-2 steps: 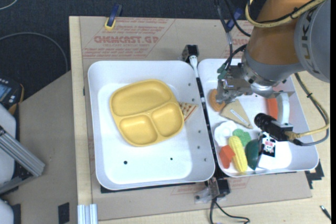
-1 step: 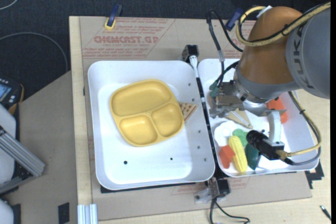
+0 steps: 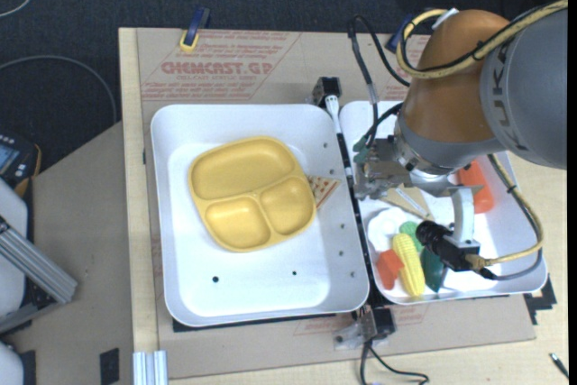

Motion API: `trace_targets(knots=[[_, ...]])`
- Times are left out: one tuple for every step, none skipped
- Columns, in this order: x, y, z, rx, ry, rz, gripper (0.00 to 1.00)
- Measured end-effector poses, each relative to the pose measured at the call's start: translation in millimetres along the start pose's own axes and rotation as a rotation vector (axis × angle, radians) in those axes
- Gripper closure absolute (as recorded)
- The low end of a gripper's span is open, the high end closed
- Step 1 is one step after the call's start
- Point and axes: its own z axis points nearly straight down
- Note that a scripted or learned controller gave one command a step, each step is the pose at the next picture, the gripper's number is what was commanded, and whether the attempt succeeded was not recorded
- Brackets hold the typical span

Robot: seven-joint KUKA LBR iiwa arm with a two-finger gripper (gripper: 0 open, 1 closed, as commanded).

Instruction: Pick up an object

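Observation:
My gripper hangs under the orange-banded wrist, over the left side of the right bin. Its tip is close to the wall between the bins, and the arm hides what lies beneath it. In the right bin's near part lie a yellow corn cob, a small red-orange piece to its left and a green item to its right. An orange item shows at the arm's right edge. I see nothing held in the gripper.
The left bin holds a yellow divided plate and a small tan waffle-like piece by its right wall. Cables loop from the arm over the right bin. A brown board lies under both bins.

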Motion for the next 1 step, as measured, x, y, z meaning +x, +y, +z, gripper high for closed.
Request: trace_targets(knots=[[7.7, 8.9, -12.7, -0.006, 0.0, -0.001, 1.0]])
